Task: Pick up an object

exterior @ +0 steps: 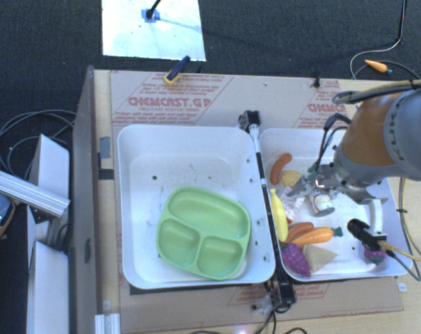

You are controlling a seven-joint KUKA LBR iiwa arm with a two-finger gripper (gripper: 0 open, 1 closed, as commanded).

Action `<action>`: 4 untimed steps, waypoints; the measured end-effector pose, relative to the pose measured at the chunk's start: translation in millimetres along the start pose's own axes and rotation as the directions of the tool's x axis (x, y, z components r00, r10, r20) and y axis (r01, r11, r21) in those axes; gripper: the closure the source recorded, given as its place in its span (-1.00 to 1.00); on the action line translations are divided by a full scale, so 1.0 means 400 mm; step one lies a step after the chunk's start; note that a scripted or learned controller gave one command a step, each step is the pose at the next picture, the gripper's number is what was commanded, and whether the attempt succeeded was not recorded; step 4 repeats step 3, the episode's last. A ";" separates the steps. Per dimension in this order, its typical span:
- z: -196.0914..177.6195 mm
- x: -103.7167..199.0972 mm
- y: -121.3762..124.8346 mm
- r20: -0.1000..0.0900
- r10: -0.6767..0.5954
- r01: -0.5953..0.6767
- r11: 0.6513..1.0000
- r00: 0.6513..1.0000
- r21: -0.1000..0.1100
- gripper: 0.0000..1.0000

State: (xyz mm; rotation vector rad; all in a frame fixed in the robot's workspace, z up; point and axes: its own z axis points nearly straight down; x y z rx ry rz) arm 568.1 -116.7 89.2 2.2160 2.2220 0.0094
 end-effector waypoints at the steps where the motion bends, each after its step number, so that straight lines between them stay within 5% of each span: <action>1: 0.000 -0.003 0.011 0.001 0.000 0.000 1.000 1.000 0.000 -1.00; 2: -0.030 -0.006 0.018 0.005 0.000 0.000 1.000 1.000 -0.010 1.00; 3: -0.240 0.156 -0.061 0.001 -0.001 0.001 1.000 1.000 0.004 1.00; 4: -0.240 0.156 -0.061 0.001 -0.001 0.001 1.000 1.000 0.004 1.00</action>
